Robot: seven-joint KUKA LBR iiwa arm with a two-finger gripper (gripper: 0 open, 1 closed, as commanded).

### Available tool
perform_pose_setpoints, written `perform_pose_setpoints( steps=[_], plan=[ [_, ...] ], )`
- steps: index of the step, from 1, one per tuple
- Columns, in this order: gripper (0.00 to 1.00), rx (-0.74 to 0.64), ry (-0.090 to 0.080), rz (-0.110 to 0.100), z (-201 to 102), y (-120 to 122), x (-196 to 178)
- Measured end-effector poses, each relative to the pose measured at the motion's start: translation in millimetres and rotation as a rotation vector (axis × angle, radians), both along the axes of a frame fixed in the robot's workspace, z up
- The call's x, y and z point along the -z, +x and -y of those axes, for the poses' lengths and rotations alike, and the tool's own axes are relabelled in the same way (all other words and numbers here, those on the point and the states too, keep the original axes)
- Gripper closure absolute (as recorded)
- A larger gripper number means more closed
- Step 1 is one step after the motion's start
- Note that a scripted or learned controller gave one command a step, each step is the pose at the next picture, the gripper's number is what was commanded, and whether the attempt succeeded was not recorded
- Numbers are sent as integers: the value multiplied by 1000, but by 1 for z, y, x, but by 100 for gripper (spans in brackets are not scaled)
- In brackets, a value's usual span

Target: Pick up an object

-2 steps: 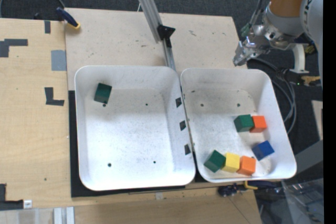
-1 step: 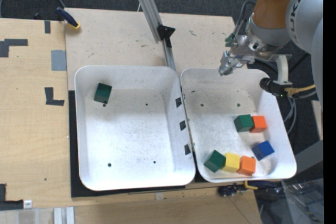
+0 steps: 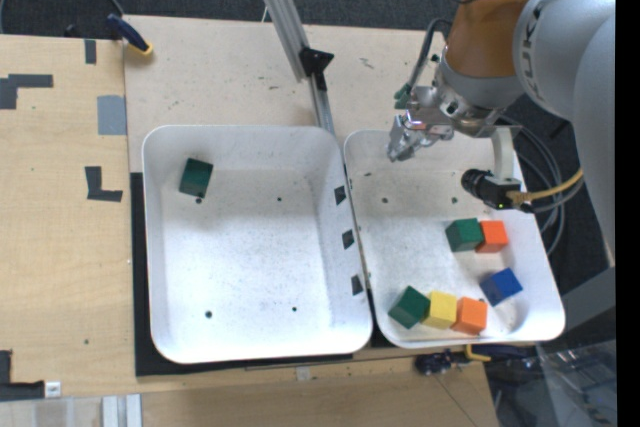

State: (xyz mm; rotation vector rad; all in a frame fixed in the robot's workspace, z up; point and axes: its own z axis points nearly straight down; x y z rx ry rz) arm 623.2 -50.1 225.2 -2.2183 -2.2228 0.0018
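1. Fingers point(image 3: 403, 147) hang over the right bin's point(image 3: 535, 245) far left corner, nothing between them; how far apart they stand cannot be told.
2. Nearest blocks, green block point(image 3: 463, 235) touching orange block point(image 3: 492, 235), lie toward the bin's near right.

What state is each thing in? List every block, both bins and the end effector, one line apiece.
Dark green cube in the left bin: alone, resting near the far left corner.
Green cube: touching the orange cube beside it.
Blue cube: apart from the others, tilted.
Row of green cube, yellow cube, orange cube: side by side, touching.
Left white bin: holds one block.
Right white bin: holds six blocks.
End effector: over the right bin's far end, holding nothing visible.
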Motion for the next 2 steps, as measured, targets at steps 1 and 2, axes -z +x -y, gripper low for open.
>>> perform_pose_setpoints(
  steps=[1, 2],
  plan=[
    [100, -4, 1, -2, -57, -26, -1],
    [100, -6, 2, -2, -119, -41, 1]
  ],
)
